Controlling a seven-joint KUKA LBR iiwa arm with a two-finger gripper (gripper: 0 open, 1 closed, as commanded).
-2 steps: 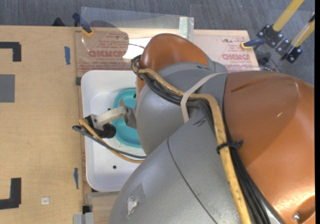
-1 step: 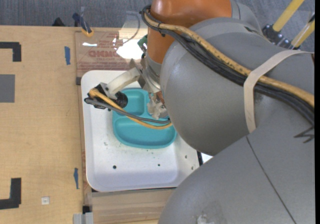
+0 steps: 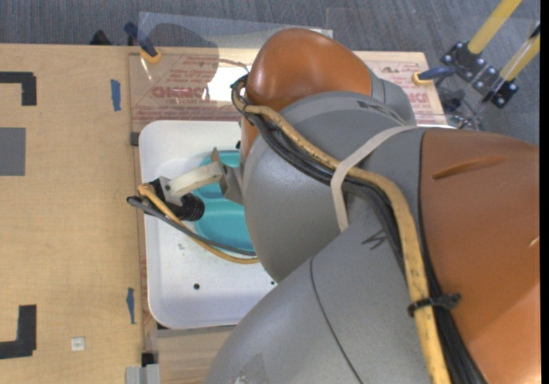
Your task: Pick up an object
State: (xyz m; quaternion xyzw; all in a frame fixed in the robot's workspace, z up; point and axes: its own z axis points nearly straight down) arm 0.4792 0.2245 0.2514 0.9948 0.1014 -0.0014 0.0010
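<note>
A teal object (image 3: 225,221) lies in the white bin (image 3: 176,288), near its middle, partly hidden by the arm. My gripper (image 3: 230,182) hangs low over the teal object's upper edge, mostly covered by the grey arm and its orange band (image 3: 300,65). Whether it touches the teal object is hidden. A few small dark specks dot the bin floor near its front.
The bulky arm covers the right half of the view and whatever lies under it. A wooden bench top (image 3: 64,202) with black markings and blue tape lies to the left. A clear sheet (image 3: 184,74) sits behind the bin. A yellow-legged stand (image 3: 485,48) is at the top right.
</note>
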